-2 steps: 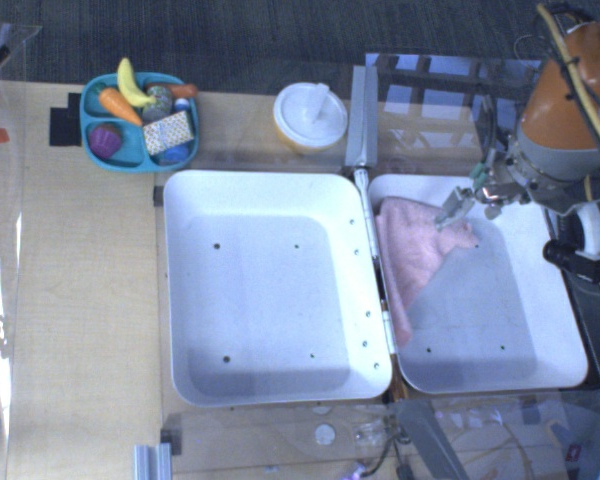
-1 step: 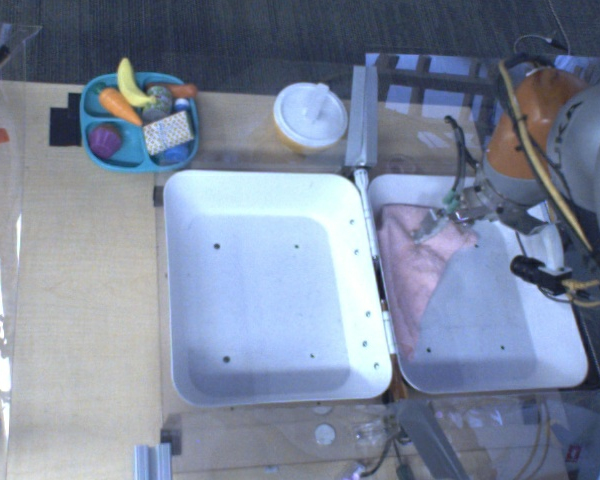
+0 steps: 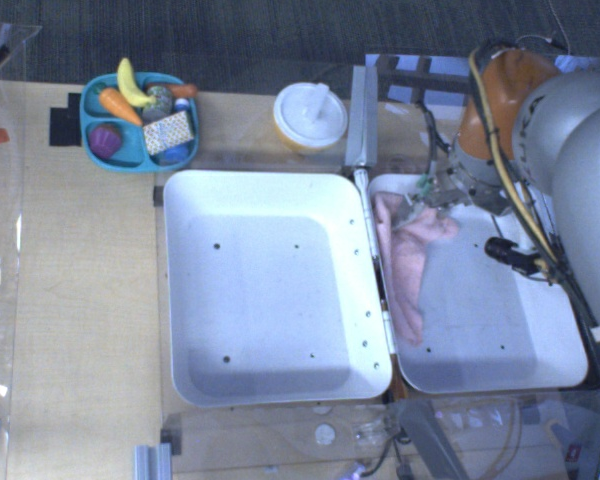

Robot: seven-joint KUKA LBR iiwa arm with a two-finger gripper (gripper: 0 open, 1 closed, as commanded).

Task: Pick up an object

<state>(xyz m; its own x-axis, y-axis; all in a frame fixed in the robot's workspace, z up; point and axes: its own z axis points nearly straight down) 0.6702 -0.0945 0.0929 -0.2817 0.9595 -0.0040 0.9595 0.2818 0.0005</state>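
The pink cloth (image 3: pixel 408 263) lies along the left wall of the right bin (image 3: pixel 500 368), long axis running near to far; its far end bunches under the gripper (image 3: pixel 432 194), whose grip I cannot tell

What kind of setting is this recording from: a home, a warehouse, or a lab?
Most likely a robotics lab test bench. Two shallow white bins, the left bin and the right bin, sit side by side under a fixed camera, a cabled grey arm reaches in, and a blue tray of toy food stands nearby.
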